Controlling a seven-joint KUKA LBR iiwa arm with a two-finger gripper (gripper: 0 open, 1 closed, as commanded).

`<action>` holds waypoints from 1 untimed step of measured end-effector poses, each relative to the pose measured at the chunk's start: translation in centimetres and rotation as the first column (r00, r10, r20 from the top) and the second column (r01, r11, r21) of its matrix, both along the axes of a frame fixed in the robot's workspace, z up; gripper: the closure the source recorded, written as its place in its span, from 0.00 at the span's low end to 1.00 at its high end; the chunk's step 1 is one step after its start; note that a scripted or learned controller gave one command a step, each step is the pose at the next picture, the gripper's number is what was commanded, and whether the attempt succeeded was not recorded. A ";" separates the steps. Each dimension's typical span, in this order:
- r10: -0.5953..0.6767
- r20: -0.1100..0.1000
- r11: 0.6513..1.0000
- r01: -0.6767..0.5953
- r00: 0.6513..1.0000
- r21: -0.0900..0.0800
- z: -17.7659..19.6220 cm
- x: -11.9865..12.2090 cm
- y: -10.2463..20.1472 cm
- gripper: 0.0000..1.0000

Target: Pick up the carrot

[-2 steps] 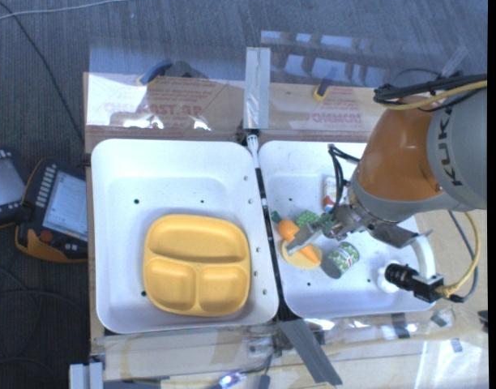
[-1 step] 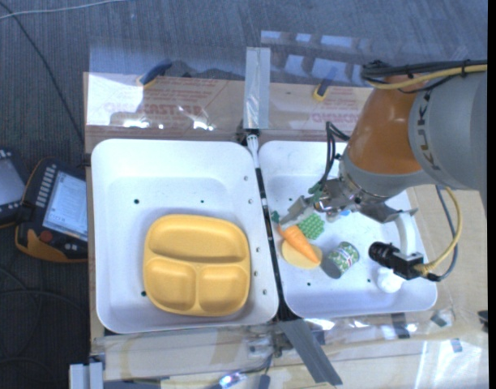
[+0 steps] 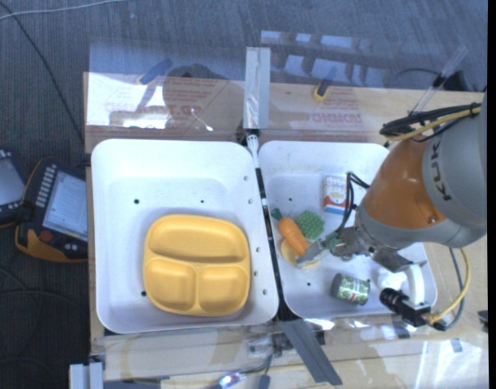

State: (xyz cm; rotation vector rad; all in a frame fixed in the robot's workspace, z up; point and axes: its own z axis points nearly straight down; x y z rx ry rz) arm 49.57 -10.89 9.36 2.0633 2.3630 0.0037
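One carrot (image 3: 292, 233), one can (image 3: 350, 288), one yellow tray (image 3: 198, 263); end effector (image 3: 314, 252) beside the carrot, grip state impossible to tell.

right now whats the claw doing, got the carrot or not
Claw: low in the right bin, right beside the carrot; open or closed cannot be told, and no carrot is seen in its grip.

Dark blue-grey carpet (image 3: 86, 14) covers the floor around the desk (image 3: 191, 104), with a thin pale cable (image 3: 70, 6) trailing across it past the desk's far left corner. A handheld control pad (image 3: 57, 209) with an orange underside and a lit screen lies on the floor off the desk's left edge. Daylight glares on clear sheeting along the far edge.
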 end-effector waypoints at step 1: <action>0.067 0.011 0.998 -0.066 0.998 -0.003 -0.2 7.0 1.1 0.00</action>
